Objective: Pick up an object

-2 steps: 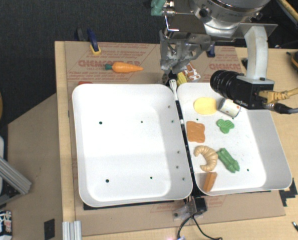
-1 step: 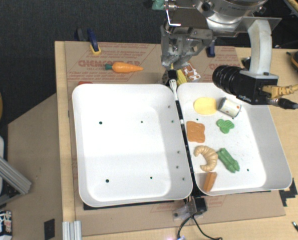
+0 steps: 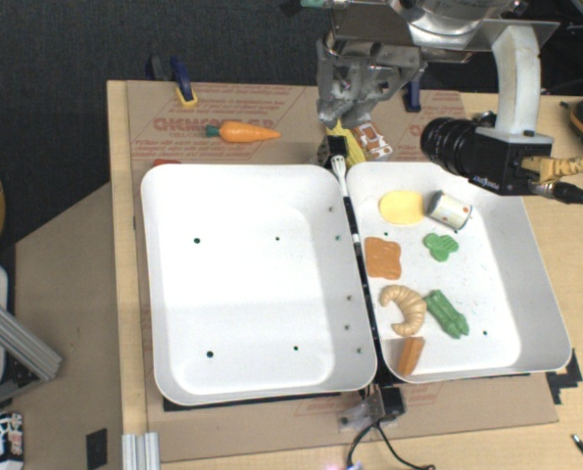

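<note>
From the camera above the bench [image 3: 66, 292], my hand [image 3: 355, 101] hangs at the top of the view, over the cardboard sheet [image 3: 271, 106] just behind the seam where the two white bins meet. I cannot tell how wide it stands; the metal parts blur together there. Directly below it, at its 6 o'clock, a small yellow, black and white object [image 3: 342, 148] sits at the bins' back corners, with a small orange-and-white packet [image 3: 374, 142] just beside it at 3 o'clock.

The things I could pick lie in the right bin [image 3: 526, 302], all at my hand's 5 to 6 o'clock. Nearest is a yellow round piece [image 3: 401, 207], with a white cylinder with a dark end [image 3: 449, 211] just beside it at 3 o'clock. Below them come a green leafy piece [image 3: 441, 247] and an orange-brown flat piece [image 3: 382, 258]. Farther on lie a croissant [image 3: 405, 307], a green vegetable [image 3: 447, 314] touching it at 3 o'clock, and an orange piece [image 3: 410, 354] at the front wall.

A carrot [image 3: 242, 132] rests on the cardboard outside the bins, at my hand's 8 o'clock, well apart. The left bin [image 3: 242, 282] lies at 7 o'clock. A black camera unit [image 3: 477, 152] on a white bracket overhangs the right bin's back edge, at my hand's 4 o'clock, close above the white cylinder.
</note>
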